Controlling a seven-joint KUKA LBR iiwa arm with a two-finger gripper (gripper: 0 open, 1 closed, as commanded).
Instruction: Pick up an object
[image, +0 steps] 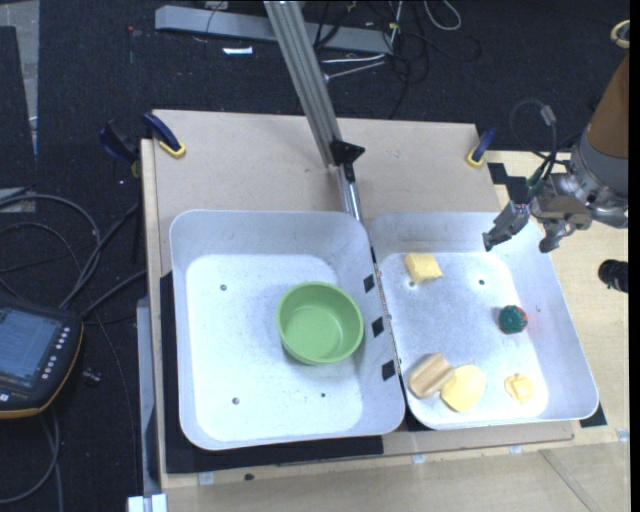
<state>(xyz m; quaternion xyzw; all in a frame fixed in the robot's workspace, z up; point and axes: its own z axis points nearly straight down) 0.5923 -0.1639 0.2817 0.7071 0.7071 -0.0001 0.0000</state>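
Two shallow white bins: the left bin (200, 300) held one round green plastic bowl (321, 322); the right bin (560, 330) held a yellow block (423, 267), a tan bread-shaped piece (430, 374), a round yellow piece (463, 388), a small dark green ball (513, 319) and a small yellow piece (518, 386). The two-finger gripper (527, 232) hovered at the right bin's far edge, fingers spread wide and empty. Approach stage, judged; the ball lay nearest, calling for descent and closure.

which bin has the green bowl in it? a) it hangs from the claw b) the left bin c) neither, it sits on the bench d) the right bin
b: the green bowl sits upright in the left bin, while the right bin holds the small yellow pieces.
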